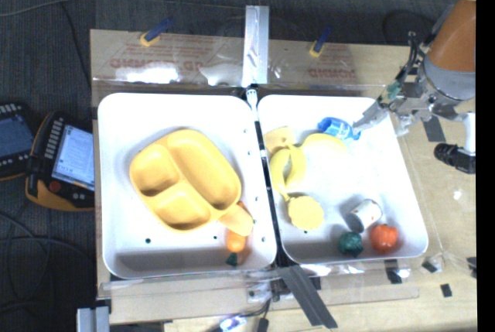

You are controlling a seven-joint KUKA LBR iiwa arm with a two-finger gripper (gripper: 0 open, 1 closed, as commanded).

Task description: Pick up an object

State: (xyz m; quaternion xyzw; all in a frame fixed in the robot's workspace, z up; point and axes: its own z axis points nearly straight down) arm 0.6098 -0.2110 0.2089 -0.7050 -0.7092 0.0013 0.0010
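Observation:
My gripper [371, 118] hangs over the far right part of the right bin [410, 191], reaching in from the arm [452, 52] at the right. Its tip is right beside a small blue crumpled object [337, 128], which lies against a pale yellow disc [321, 143]. I cannot make out whether the tip touches the blue object. Also in this bin are yellow peel-like pieces [284, 160], a round yellow piece [305, 212], a small silver-white cylinder [364, 210], a dark green object [350, 244] and a red tomato-like ball [384, 237].
The left bin [116, 168] holds a large yellow divided tray [184, 177], an orange wedge [240, 219] and a small orange carrot-like piece [235, 241]. A metal divider [261, 160] separates the bins. A handheld pendant [62, 164] lies left of the bench.

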